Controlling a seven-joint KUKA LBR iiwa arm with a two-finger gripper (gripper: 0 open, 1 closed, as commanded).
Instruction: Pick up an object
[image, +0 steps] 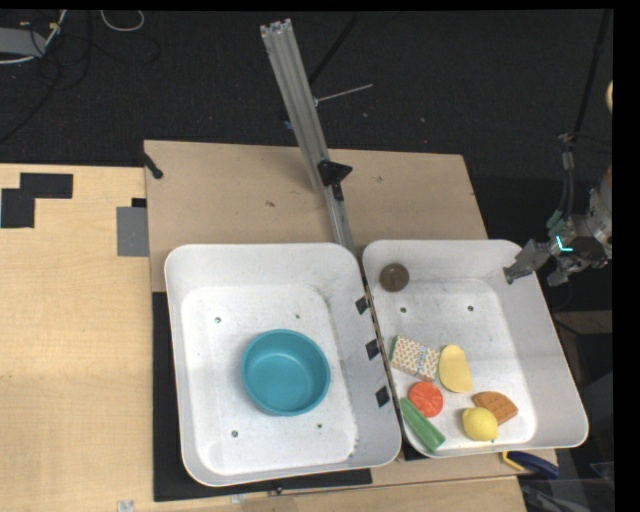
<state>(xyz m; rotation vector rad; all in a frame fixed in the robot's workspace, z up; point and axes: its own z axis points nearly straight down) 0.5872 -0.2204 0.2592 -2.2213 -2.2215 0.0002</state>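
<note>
Two white bins lie before me; my gripper (532, 266) hangs over the right bin's (500, 300) far right corner, whether open or closed I cannot tell. Left and below sit a brown disc (394, 277), waffle (414, 356), tomato (426, 399) and lemon (480, 424).

I see my pincer (534, 264) at the far right, reaching leftward, dark fingers low, wrist lit teal.
</note>
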